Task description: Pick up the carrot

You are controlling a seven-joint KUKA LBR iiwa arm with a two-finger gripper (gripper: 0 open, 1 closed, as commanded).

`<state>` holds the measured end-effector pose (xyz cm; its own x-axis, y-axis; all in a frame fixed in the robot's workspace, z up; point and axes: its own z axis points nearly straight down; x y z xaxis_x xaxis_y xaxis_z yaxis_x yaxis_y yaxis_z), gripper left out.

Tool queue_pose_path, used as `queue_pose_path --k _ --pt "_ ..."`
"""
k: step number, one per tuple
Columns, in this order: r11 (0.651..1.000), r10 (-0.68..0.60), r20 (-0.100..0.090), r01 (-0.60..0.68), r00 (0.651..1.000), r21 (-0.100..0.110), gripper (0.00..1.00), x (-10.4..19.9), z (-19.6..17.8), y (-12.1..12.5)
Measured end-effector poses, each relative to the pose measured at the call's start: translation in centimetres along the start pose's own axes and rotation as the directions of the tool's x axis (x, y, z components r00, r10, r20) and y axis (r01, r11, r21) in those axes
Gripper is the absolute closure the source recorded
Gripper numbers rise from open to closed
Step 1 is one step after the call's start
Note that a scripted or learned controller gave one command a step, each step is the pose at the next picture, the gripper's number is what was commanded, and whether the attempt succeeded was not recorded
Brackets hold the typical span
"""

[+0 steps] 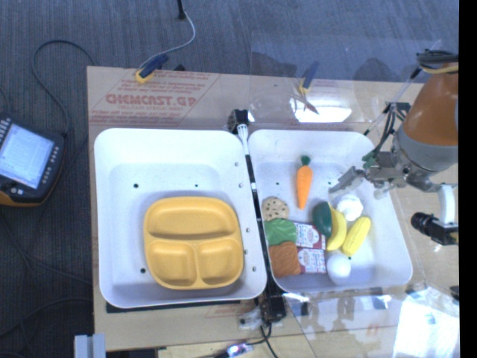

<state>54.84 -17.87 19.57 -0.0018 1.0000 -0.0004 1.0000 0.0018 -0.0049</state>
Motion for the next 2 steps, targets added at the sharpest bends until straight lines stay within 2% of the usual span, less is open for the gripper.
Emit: queue_pose_path --k 1,2 --pt "0.984 0.179 0.003 -0.179 0.984 -0.011 0.00 1.5 10.6 3.4" --pt "0.954 0.299 0.005 -0.299 0.954 -0.013 0.00 4.0 10.6 7.7"
